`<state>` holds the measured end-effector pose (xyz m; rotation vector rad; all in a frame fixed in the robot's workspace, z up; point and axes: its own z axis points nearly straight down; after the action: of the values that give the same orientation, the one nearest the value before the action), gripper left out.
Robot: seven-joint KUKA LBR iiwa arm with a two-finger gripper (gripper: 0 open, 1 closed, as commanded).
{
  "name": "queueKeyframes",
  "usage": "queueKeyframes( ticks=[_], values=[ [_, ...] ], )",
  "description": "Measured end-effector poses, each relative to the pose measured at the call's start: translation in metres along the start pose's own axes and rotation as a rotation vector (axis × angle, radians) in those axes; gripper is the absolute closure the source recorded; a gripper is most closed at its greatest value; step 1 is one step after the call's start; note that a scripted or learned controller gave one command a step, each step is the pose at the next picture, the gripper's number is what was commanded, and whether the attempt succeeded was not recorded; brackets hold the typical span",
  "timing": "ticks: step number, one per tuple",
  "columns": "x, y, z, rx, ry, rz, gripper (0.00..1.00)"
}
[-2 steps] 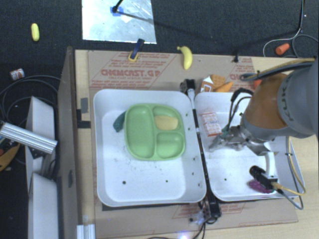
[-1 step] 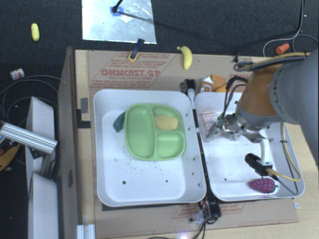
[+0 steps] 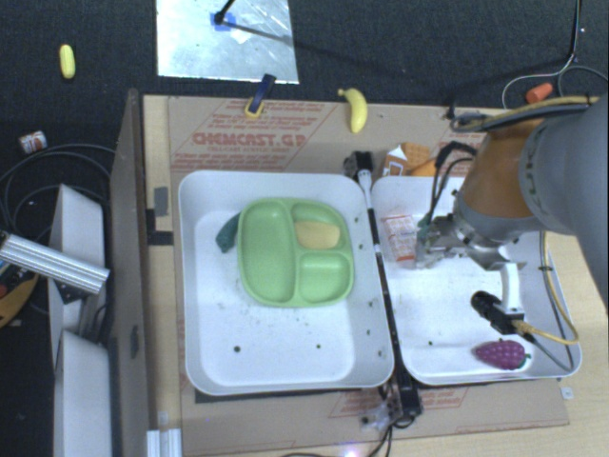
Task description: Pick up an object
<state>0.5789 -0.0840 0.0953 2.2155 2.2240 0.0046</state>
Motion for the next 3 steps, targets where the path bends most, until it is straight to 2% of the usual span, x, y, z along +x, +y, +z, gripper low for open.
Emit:
queueKeyframes(
  ticks=[1,2,3],
  values=[
    [0.000,0.001,-0.011,-0.003,0.000,-0.001,1.00],
    [0.000,0.001,-0.011,-0.003,0.000,-0.001,0.00],
    [0.001,0.002,-0.021,-0.005,0.001,-0.002,1.00]
  ],
)
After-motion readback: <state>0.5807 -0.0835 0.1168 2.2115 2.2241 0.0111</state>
